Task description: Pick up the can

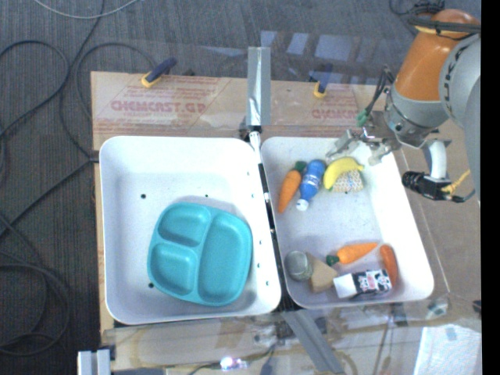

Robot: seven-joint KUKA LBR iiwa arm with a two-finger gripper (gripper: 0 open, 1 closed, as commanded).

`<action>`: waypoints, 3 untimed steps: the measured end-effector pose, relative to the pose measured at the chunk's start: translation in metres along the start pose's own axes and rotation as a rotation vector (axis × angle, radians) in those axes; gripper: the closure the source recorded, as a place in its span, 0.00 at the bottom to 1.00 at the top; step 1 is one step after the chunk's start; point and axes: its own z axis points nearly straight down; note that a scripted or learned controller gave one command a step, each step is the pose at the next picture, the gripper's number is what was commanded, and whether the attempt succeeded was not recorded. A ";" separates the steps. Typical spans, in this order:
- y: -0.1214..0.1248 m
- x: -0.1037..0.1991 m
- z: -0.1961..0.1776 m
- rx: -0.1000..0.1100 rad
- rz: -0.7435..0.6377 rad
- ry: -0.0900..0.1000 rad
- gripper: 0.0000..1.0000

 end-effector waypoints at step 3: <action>0.007 0.000 0.097 0.056 -0.339 0.011 1.00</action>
